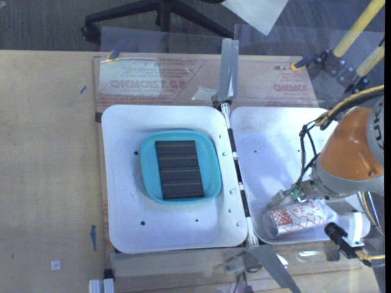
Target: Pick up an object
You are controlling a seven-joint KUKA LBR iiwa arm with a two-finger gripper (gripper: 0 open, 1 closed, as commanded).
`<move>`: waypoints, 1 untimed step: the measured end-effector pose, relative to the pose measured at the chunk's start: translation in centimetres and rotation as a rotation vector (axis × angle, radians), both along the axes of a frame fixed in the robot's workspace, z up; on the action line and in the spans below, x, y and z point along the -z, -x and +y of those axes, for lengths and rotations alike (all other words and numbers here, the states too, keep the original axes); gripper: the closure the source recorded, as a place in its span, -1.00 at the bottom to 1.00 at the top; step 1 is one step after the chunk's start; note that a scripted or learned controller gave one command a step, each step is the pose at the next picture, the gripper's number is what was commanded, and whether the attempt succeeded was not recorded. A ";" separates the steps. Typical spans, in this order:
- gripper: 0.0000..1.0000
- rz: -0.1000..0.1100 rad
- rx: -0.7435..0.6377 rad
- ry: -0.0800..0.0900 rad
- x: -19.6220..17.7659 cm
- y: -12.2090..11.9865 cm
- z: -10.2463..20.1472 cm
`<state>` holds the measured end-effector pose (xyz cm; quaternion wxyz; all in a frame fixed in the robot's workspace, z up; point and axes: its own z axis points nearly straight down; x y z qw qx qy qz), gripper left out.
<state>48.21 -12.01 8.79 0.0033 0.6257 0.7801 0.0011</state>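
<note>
Resting on a tan wooden table (43, 163) are two shallow white bins set side by side, their inner rims touching along a central seam. Left bin (122, 218): holds one teal square dish (211, 163) near its middle, and a dark ribbed rectangular block (179, 170) lies flat inside that dish. Right bin (263, 145): holds one cylindrical can (299, 217), white with a red pattern, lying on its side in the near corner, its long axis running roughly left to right and its grey end facing the seam. Arm (351, 151): grey with an orange band, reaching in from the right above the right bin, black cables looping beside it. Gripper (297, 194): positioned directly over the can and seemingly touching its upper side; whether the fingers are spread or closed, or have hold of the can, cannot be told from this angle. Beyond the bins: clear plastic sheeting (183, 81) over a cardboard panel, and an office chair base (162, 8) on the floor.
</note>
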 end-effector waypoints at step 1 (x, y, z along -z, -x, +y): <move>-1.00 -0.003 0.165 -0.002 0.0 -8.0 1.0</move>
